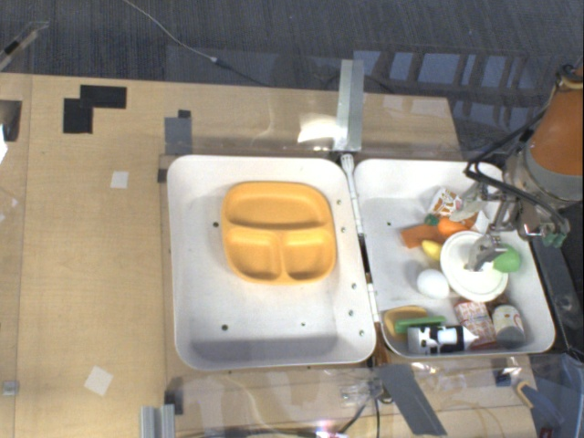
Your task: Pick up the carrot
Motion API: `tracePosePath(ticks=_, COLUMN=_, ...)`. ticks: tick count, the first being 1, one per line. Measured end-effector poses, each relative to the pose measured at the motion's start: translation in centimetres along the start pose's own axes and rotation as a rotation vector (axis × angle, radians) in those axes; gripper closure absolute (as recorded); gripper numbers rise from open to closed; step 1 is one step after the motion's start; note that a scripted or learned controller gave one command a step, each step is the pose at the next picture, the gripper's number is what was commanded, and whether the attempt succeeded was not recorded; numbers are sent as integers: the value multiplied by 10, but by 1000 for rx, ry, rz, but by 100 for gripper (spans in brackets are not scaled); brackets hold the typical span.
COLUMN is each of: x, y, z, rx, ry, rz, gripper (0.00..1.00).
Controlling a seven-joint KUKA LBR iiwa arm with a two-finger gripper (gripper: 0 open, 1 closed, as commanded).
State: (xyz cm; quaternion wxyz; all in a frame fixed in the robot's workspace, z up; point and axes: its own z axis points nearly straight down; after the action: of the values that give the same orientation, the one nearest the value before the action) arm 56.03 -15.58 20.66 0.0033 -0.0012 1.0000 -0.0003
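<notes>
Carrot (429, 234): lies in the right bin (392, 199), left of the white bowl (474, 267), near a small packet (449, 203).
Gripper (488, 245): hangs over the bowl's right part; grip state cannot be told.
Arm (558, 144): enters from the right.
Left bin (196, 327): holds a yellow tray (276, 231).
Near edge: black bottle (438, 338), cans (493, 322).

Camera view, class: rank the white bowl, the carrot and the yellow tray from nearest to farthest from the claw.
1. White bowl: right bin, directly at the claw, which hangs over its rim.
2. Carrot: same bin, just to the view's left of the bowl.
3. Yellow tray: left bin, across the divider, farthest.
</notes>
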Motion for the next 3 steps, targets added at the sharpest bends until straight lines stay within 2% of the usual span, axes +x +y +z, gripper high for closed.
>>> tracePosePath(ticks=1, x=-35, y=27, z=110, rx=0, ry=-6, rz=125, gripper=0)
tracePosePath(ticks=2, x=-70, y=73, z=77, rx=-2, ry=-7, rz=108, gripper=0)
tracePosePath(ticks=3, x=-44, y=33, z=103, rx=0, ry=0, rz=637, gripper=0)
